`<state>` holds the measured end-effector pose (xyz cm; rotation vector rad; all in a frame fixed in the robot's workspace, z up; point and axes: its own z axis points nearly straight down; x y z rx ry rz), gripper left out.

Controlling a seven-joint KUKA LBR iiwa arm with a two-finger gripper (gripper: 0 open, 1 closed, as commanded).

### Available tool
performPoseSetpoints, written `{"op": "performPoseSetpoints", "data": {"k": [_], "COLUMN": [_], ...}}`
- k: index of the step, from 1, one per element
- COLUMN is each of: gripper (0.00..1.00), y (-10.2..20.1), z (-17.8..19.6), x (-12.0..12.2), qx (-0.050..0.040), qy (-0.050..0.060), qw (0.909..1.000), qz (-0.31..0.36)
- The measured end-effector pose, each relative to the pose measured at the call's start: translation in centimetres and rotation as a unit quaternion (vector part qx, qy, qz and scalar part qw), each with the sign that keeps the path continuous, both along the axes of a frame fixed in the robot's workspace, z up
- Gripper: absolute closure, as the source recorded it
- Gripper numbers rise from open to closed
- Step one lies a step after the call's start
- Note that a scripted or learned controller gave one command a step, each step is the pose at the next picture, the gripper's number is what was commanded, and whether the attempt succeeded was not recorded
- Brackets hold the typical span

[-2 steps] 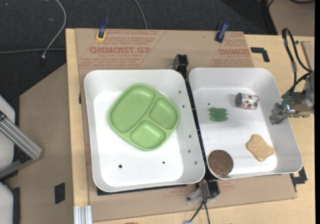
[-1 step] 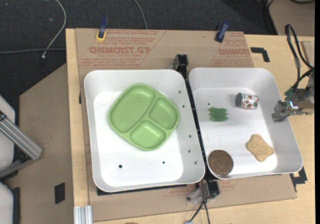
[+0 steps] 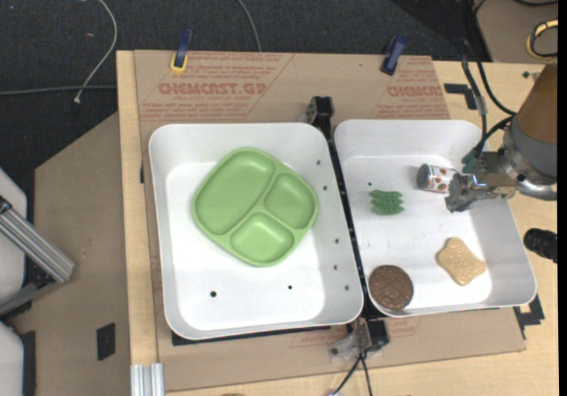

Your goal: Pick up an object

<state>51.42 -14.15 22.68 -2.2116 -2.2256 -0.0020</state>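
Overhead view of the desk [image 3: 133, 208] and its two white bins. The left bin [image 3: 177, 297] holds a green divided plate [image 3: 255, 205], stiff moulded plastic lying flat and tilted on the diagonal; I judge it light but too broad and low for a two-finger pinch except at its rim. In the right bin [image 3: 416, 142] lie, from left to right, a small green toy [image 3: 386, 201] near the middle, a round brown disc [image 3: 391, 286] against the near wall, a small red-and-white can [image 3: 435, 177] lying on its side, and a tan biscuit-like piece [image 3: 461, 260]. My claw [image 3: 459, 193] sits just beside the can, at its right end, and I cannot tell how it is set, nor whether it touches the can. I take the can as the thing to pick: probably rigid, light and smooth, so it may roll or slip; I would grip it across its curved body, at mid-length. The disc and biscuit look flat and hard to get under; the green toy looks small and possibly soft.
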Motion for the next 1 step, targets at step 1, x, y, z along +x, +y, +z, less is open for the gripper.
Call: {"op": "performPoseSetpoints", "data": {"k": [1], "gripper": [1.00], "y": [4.23], "z": [0.30], "x": [1.42], "qx": [-0.0009], "qy": [-0.002], "qw": [1.0000], "qz": [0.000]}}
